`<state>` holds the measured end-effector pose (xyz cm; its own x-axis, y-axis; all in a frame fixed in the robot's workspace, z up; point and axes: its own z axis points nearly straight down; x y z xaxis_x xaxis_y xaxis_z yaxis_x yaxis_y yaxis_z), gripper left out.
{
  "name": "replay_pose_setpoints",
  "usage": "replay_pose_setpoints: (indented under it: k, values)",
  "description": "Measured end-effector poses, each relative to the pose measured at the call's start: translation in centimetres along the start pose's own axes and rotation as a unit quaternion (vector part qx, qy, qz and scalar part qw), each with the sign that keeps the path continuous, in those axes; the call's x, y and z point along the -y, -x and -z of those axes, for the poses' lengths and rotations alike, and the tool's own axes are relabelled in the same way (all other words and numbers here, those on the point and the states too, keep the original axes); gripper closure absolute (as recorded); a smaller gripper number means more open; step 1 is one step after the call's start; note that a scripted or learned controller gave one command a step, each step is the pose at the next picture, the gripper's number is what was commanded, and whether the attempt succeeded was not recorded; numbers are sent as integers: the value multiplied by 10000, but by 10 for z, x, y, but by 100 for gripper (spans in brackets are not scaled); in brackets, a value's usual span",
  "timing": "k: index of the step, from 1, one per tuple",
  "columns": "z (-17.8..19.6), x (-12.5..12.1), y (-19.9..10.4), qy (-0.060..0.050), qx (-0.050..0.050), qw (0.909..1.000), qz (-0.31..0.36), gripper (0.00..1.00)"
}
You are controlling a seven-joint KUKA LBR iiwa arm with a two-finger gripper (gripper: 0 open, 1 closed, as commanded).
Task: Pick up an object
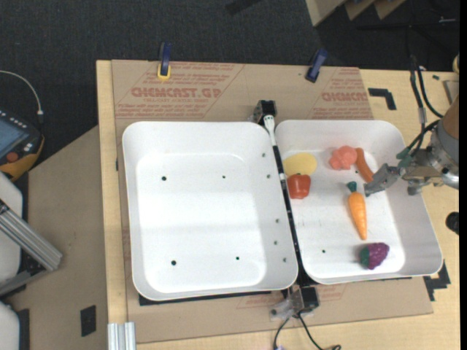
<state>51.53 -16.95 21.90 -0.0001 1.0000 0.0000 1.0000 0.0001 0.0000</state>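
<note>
A grey two-finger gripper (379, 181) hangs over the right-hand white bin (419, 228), reaching in from the bench's right edge. From this slanted overhead angle it is not possible to tell whether its jaws are spread or pressed together, and nothing can be seen between them.

The right-hand bin holds all the toy food. An orange carrot with a green top (357, 211) lies lengthwise near the bin's middle, its green end just beside the gripper's tip. A second, darker orange carrot (363, 165) lies tilted just above the gripper, touching a pink lumpy piece (342, 157) at the bin's far side. A yellow piece (300, 164) sits against the bin's left wall, with a red pepper-like piece (298, 187) touching it on the near side. A purple bunch of grapes (373, 254) rests near the front edge, well apart from the rest.

The left-hand white bin (139, 195) shows a bare floor marked by four small dark dots. The two bins meet along a dark seam with a black clip (264, 112) at the far end and another fitting with cables (300, 301) at the near end. Both stand on a brown cardboard sheet (219, 86) printed with red lettering, held by two blue clamps (165, 58) at its far edge. Cables (421, 93) run down toward the arm at right.
</note>
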Motion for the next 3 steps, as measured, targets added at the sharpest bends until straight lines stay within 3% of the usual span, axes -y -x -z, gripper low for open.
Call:
replay_pose_setpoints:
  k: [1,2,3]
  values:
    - [-141,-4,-25,-21,-15,10000,4,0]
    - [-124,-5,-22,17,8,10000,-6,100]
    - [-29,-13,-103,36,-2,10000,35,100]
